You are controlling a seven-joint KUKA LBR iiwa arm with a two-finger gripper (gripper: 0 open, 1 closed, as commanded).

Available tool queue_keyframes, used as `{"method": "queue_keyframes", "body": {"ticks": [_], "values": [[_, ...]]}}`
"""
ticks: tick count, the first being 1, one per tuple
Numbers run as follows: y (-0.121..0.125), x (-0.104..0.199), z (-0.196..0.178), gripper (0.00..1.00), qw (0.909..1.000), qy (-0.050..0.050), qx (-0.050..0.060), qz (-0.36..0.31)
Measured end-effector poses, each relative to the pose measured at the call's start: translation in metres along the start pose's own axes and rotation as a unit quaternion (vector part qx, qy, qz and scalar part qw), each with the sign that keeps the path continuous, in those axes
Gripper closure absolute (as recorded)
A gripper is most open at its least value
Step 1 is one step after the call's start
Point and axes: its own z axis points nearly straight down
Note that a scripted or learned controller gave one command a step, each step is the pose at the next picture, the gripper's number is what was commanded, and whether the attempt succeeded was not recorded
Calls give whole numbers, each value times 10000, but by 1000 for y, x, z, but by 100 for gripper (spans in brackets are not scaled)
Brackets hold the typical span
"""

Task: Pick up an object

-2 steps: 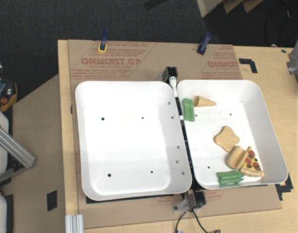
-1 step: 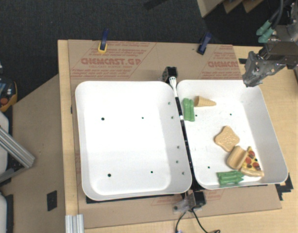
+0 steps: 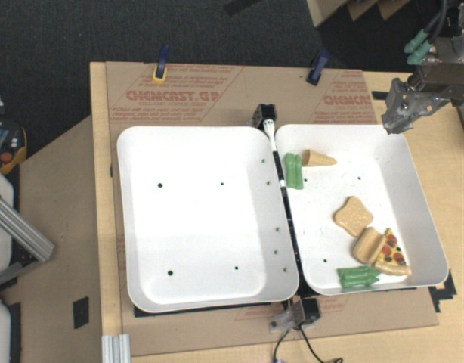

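The right bin holds several toy foods. A green stick lies by its left wall, with a tan cone-shaped piece beside it. A slice of toast sits mid-bin. Below it lie a tan bread piece, a pizza slice and a green leafy piece near the front wall. My gripper hangs above the far right corner of this bin, apart from all the pieces, with nothing visible between its fingers.
The left bin sits alongside, joined by a black divider strip. Both rest on a cardboard sheet clamped at the back by a yellow clip and a blue clip. Cables hang by the arm.
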Motion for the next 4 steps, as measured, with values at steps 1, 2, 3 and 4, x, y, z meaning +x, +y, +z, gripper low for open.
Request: {"method": "queue_keyframes", "body": {"ticks": [1,2,3,4], "values": [[0,65,-16,0,10000,6,-23,-20],[1,63,-26,100,10000,5,-35,-5],[-1,163,0,100,10000,1,16,-29],[-1,226,26,100,10000,-3,24,-32]]}}
